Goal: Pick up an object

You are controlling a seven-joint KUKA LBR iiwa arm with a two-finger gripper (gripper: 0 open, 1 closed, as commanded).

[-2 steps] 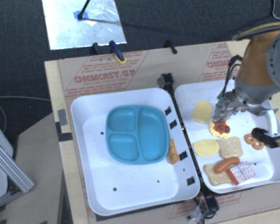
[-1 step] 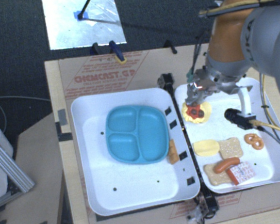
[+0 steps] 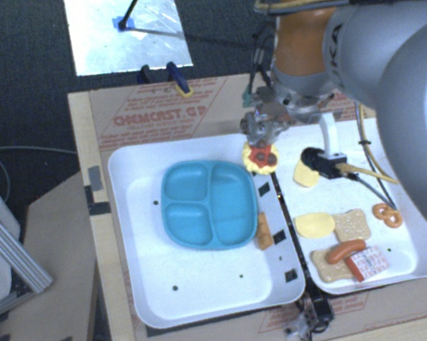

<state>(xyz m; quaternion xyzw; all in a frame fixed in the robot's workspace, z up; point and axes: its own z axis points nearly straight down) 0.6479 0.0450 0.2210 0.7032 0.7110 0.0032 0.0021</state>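
Note:
My gripper [image 3: 260,144] hangs over the wall between the two bins, near their far end. A small yellow toy with a red centre [image 3: 261,159] sits between the fingertips, and the gripper is shut on it. The toy hangs just past the right edge of the blue divided plate [image 3: 209,204], which lies in the left bin [image 3: 156,293].
A brown food piece [image 3: 263,231] lies by the plate's right edge. The right bin [image 3: 424,249] holds a pale yellow chunk [image 3: 305,175], a yellow disc [image 3: 315,225], toast [image 3: 352,224], a sausage [image 3: 345,251], a red packet [image 3: 368,262] and a pretzel [image 3: 388,215].

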